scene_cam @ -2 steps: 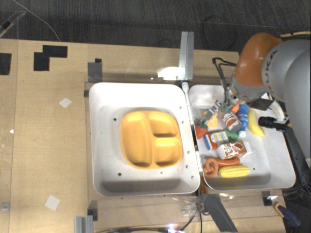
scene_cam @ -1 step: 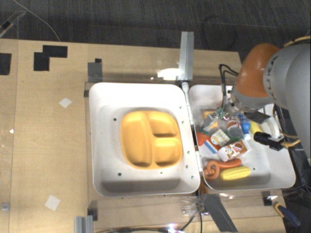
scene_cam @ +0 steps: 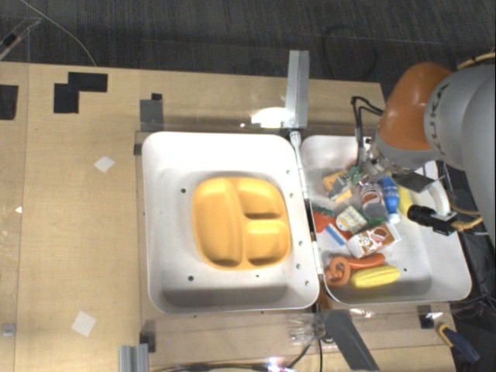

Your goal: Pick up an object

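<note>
My gripper reaches down into the right bin, at the far edge of a pile of small things. Right under and beside it lie a tan piece, a grey-and-red can-like item and a blue bottle with a yellow piece next to it. Nearer the front lie a small printed box, a white-and-red packet, a yellow banana-shaped toy and an orange curled toy. I see nothing lifted clear of the pile.
The left bin holds a yellow divided tray at its middle. A metal post stands behind the wall between the two bins. The grey arm with its orange band hangs over the right bin's far right corner.
</note>
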You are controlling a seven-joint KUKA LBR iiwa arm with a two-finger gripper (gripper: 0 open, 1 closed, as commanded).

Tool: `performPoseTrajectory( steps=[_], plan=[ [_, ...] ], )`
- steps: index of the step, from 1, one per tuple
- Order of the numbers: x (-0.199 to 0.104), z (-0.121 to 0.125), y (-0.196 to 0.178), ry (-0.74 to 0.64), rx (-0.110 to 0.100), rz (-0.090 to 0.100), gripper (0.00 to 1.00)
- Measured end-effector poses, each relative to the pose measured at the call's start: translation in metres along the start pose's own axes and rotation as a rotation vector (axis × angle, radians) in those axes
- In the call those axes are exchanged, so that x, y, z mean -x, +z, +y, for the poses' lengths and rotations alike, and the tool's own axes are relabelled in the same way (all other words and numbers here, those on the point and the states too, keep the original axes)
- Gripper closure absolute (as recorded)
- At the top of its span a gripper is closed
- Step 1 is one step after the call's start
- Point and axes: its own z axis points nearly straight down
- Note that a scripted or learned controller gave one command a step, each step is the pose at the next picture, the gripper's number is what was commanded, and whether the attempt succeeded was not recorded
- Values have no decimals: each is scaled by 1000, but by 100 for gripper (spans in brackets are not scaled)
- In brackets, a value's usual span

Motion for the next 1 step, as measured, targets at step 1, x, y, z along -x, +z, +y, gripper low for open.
performPoseTrajectory(
  steps=[1],
  plan=[
    [-46,12,-85,253,-10,7,100]
  ],
)
